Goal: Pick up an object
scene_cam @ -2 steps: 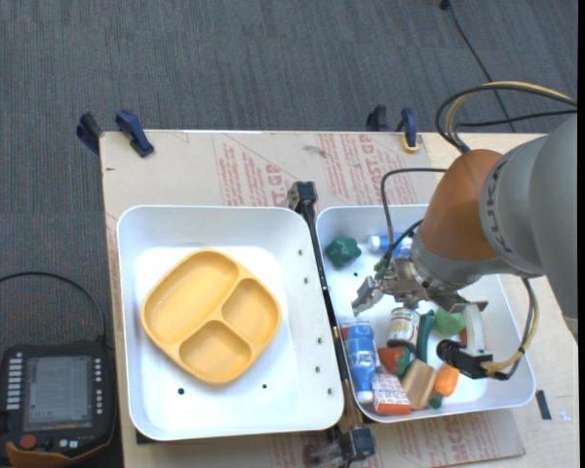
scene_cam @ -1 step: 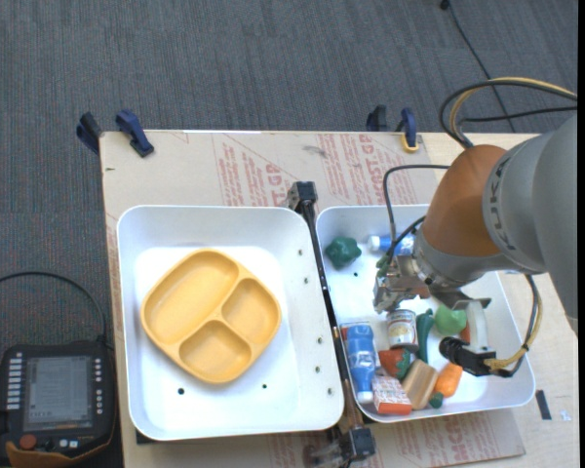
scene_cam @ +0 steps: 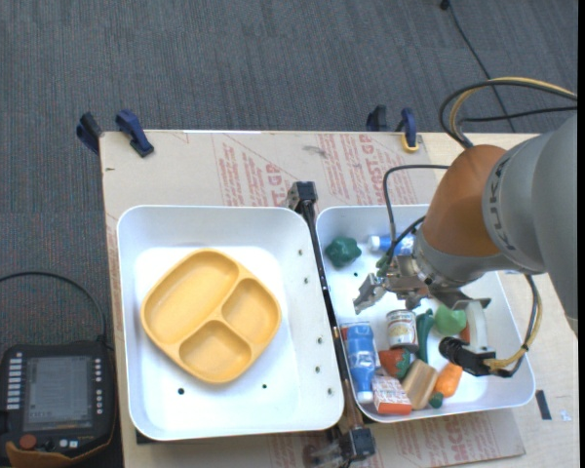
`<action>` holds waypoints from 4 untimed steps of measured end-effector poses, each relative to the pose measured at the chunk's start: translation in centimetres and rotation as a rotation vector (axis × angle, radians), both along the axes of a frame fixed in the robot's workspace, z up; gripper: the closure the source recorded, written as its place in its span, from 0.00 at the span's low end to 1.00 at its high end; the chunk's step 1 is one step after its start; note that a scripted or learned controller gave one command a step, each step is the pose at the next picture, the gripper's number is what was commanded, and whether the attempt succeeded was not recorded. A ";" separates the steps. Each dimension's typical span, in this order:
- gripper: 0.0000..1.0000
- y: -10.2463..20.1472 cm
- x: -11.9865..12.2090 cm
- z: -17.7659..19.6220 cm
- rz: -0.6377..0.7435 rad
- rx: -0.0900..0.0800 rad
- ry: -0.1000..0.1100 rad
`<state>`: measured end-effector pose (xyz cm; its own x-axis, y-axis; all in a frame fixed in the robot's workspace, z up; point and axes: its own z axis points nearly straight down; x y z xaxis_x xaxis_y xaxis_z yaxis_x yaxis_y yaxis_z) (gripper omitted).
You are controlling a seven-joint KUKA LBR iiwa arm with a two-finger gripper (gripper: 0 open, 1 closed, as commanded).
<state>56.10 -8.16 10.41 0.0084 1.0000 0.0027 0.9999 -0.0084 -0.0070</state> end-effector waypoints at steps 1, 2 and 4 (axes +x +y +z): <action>1.00 0.0 0.0 0.9 -0.001 0.001 0.002; 0.00 0.0 0.0 0.9 -0.002 0.001 0.002; 1.00 0.1 -1.1 -0.8 0.006 0.000 -0.005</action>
<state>54.96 -8.02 9.62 0.0028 1.0000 0.0023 1.0000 -0.0028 -0.0024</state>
